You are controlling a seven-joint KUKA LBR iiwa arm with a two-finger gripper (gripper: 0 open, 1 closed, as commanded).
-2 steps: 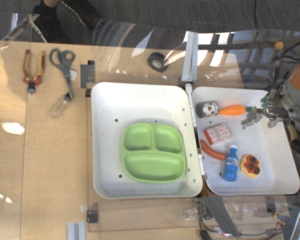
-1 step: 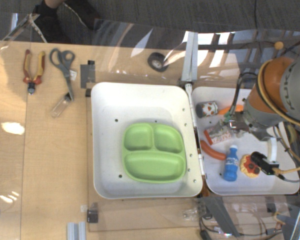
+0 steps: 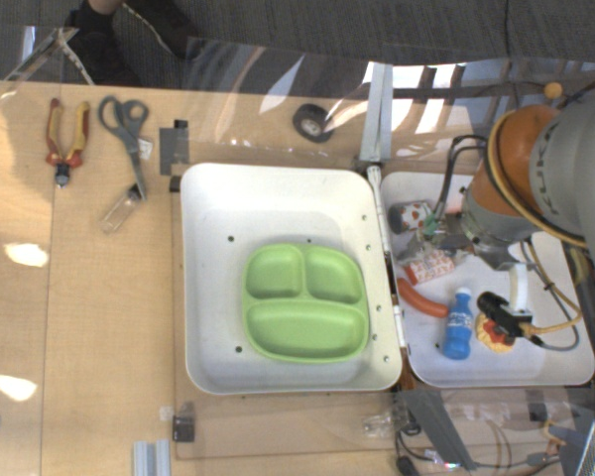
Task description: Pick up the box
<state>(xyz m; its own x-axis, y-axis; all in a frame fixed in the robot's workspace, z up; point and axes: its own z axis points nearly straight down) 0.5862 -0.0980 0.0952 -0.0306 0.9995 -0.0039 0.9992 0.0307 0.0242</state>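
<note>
Right bin [image 3: 565, 370] is smooth white plastic; the box [image 3: 432, 263] (small, flat, red-and-white printed card) lies tilted near its left wall, just above an orange tube [image 3: 419, 299] and up-left of a blue bottle [image 3: 458, 324]. Gripper [image 3: 446, 228] sits just above-right of the box, nearly touching; can't tell its state. Left bin [image 3: 208, 266] holds a glossy green three-section tray [image 3: 305, 300].

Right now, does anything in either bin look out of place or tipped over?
Nothing looks spilled or damaged. The green tray sits flat in the left bin. In the right bin, the blue bottle lies on its side among loose items.
</note>
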